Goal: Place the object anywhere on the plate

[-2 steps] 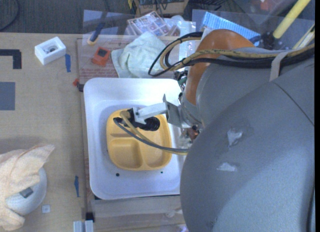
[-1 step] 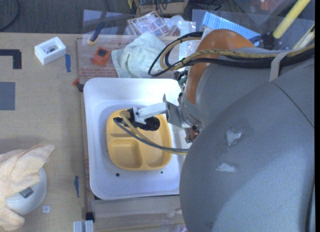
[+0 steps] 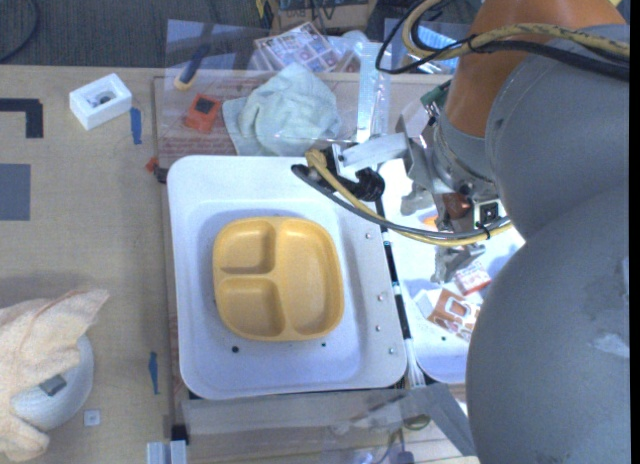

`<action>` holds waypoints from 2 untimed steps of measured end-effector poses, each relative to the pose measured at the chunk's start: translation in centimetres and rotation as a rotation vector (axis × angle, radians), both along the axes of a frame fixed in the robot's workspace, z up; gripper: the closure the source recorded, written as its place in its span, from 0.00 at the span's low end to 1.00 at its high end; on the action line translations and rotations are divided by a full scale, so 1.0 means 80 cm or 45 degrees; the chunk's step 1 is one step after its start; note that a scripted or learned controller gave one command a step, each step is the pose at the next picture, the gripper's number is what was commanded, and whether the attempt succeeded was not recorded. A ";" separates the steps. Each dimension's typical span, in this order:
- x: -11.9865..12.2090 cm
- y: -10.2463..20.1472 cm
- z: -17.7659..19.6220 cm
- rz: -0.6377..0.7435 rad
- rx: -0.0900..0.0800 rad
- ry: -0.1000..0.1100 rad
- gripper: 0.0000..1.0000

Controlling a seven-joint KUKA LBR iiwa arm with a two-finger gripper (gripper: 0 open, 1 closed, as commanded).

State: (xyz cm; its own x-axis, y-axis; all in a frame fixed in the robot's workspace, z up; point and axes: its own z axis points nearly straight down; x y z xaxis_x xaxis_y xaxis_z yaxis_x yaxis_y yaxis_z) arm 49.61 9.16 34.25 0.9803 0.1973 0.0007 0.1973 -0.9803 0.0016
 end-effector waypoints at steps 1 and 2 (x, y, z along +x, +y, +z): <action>0.001 -0.002 0.012 -0.004 -0.002 -0.001 1.00; -0.018 -0.077 0.115 0.001 0.000 0.003 1.00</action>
